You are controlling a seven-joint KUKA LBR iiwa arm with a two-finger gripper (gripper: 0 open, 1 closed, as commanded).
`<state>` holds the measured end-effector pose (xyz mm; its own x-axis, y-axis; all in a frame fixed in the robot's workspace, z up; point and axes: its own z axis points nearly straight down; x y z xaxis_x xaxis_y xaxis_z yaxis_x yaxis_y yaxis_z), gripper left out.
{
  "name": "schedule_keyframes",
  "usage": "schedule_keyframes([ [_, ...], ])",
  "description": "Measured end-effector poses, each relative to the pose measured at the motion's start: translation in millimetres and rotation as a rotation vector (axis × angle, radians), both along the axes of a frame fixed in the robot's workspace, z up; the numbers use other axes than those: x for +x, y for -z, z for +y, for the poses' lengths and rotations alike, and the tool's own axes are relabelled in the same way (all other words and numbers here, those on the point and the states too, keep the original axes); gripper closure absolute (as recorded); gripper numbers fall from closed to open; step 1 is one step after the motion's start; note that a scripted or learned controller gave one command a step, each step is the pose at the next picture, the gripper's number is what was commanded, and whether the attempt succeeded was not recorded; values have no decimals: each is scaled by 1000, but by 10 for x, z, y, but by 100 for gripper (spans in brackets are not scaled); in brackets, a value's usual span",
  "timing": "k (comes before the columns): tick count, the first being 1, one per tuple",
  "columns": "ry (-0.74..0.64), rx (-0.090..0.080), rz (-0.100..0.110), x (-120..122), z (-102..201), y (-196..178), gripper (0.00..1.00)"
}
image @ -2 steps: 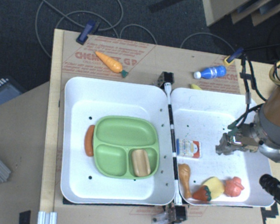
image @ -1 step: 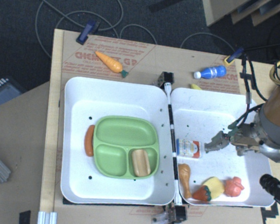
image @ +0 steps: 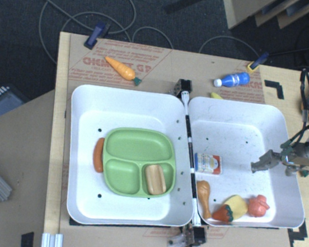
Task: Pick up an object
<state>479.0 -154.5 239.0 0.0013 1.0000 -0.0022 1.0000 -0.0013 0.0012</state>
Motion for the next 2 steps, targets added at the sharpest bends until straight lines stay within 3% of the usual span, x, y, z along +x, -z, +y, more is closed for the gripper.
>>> schedule_keyframes([
  [1,-2,0,-1,154,-615,267,0],
  [2,-1,0,-1,221,-695,364,0],
])
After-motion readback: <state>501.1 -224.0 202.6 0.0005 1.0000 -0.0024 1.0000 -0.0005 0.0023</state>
